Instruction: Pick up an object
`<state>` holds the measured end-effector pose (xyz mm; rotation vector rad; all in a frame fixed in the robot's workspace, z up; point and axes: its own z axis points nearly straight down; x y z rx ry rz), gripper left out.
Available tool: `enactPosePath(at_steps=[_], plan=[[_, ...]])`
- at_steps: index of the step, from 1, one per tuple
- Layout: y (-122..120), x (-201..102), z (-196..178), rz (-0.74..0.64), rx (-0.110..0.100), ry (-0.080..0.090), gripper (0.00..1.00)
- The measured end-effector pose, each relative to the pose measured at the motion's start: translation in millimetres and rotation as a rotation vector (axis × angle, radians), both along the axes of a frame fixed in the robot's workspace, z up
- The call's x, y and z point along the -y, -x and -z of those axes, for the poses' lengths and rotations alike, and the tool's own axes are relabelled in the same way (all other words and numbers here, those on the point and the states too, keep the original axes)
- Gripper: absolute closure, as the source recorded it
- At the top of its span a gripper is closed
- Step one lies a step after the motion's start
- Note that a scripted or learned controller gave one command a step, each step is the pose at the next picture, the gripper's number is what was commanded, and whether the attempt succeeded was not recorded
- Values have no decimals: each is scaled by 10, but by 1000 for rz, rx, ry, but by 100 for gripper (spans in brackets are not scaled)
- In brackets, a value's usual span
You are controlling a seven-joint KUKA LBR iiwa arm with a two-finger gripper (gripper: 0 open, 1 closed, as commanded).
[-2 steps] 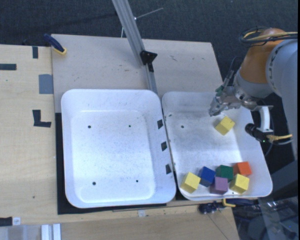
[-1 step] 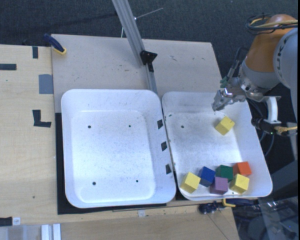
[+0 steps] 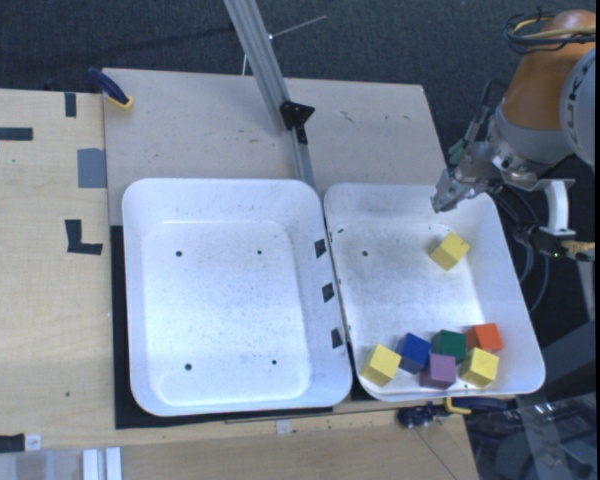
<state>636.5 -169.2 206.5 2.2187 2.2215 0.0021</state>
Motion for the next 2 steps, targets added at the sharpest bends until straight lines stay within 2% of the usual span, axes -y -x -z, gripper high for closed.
enactPosePath(at_steps=[1,2], plan=[[22,-602,-108,-6,-2,-3,100],[135,-1035,-104,-4,-5,-2,100]])
